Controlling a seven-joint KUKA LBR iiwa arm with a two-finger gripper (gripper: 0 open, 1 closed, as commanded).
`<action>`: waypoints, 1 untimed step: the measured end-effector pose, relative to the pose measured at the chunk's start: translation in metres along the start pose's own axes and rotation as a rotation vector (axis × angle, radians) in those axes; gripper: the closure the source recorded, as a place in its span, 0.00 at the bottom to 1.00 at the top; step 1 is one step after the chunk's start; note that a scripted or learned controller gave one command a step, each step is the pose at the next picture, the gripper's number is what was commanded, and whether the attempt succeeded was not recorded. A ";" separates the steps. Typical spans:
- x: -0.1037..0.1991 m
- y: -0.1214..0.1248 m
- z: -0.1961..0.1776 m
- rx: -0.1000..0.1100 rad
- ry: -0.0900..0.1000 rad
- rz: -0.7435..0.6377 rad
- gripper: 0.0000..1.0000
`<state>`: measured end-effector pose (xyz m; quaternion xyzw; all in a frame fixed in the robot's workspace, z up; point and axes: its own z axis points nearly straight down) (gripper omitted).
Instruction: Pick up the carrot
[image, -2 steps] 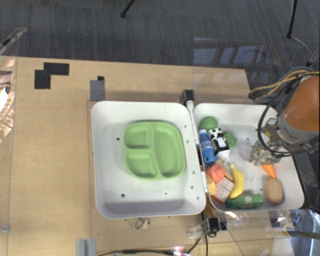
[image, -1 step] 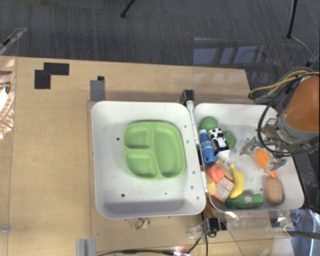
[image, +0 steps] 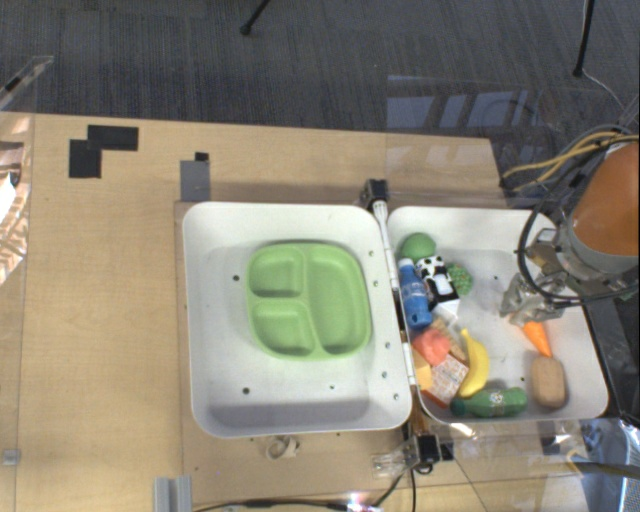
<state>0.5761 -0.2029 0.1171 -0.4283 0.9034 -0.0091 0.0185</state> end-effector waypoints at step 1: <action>0.000 0.000 0.000 -0.001 0.000 0.000 0.00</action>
